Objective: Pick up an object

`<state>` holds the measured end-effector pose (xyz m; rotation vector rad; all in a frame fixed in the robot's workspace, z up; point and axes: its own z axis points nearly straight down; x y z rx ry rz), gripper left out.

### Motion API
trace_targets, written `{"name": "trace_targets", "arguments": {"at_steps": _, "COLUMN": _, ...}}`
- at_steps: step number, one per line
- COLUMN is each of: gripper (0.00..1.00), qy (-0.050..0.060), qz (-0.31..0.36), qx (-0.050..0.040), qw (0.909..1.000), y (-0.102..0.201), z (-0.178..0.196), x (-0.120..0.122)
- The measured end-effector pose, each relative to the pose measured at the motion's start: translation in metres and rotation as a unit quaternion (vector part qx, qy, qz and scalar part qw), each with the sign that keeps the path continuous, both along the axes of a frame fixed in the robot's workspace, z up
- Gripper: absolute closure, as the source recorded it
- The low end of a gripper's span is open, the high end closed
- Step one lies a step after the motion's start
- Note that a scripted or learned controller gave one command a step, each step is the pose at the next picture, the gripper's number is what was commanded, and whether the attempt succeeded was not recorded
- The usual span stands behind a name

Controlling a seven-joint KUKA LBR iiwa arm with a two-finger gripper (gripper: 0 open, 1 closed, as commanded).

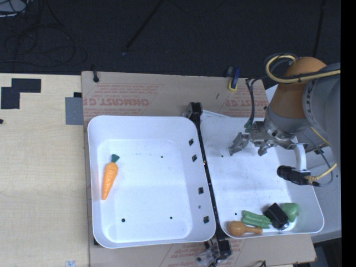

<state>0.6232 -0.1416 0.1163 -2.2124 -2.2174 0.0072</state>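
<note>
Brown cardboard (144, 96) is lying under the bins; a blue clip (233, 78) is sitting at its far edge.

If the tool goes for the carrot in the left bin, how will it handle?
The carrot looks like a smooth plastic toy, so probably stiff and light. Its tapered, rounded body may roll or slip from a pinch across its width. It lies alone on the flat bin floor, so a push would likely slide it.

Arm (311, 102) cut off at right edge
</note>
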Motion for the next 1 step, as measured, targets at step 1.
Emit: {"name": "trace_targets", "arguments": {"at_steps": 1, "gripper": 0.00, "qy": -0.010, "qz": 0.002, "qx": -0.0015, "qw": 1.0000, "y": 0.0528, "z": 0.1259, "x": 0.0234}}
